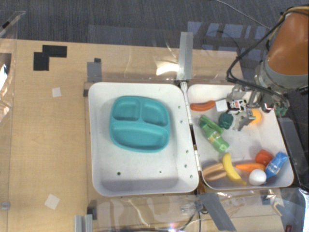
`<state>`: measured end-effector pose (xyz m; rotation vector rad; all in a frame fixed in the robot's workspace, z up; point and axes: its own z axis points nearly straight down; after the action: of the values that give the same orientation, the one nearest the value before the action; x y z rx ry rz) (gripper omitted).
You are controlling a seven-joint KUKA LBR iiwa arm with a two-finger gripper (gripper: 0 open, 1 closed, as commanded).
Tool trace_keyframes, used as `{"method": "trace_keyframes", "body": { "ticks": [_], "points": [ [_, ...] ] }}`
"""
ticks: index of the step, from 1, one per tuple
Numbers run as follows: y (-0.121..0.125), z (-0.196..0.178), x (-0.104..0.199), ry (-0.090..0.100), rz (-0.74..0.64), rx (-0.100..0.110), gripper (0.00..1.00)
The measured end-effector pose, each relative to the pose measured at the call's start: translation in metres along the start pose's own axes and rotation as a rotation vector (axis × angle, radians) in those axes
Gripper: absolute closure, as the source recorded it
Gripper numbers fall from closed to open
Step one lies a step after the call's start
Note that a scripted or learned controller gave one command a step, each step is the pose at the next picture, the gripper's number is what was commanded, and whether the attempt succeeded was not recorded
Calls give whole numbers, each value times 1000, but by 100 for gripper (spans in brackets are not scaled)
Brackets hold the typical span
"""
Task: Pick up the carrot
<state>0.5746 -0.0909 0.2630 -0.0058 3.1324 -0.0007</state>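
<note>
Gripper [244, 114] low at right; arm [288, 47] above

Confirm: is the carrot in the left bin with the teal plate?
No. The carrot lies in the right bin, near its front edge beside the banana; the plate is in the left bin.

worktop [48, 144]: pale wood, clear plastic sheeting over it, black tape patches [48, 56] at far left. floor [120, 6]: dark grey carpet, thin cable [231, 8] trailing across. glare patch [166, 70] at centre.

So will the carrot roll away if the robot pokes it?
Probably a little: the carrot looks round, smooth and tapered, so it may swivel. The banana and white egg crowd it, likely stopping it. It seems a stiff toy.
</note>
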Motion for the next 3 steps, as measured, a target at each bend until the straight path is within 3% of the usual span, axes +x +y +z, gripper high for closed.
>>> {"method": "trace_keyframes", "body": {
  "ticks": [1,2,3],
  "points": [
    [-26,-40,80,-2,-178,2,0],
    [-53,64,77,6,-416,-1,0],
    [-107,160,59,-9,-608,5,0]
  ]
}}
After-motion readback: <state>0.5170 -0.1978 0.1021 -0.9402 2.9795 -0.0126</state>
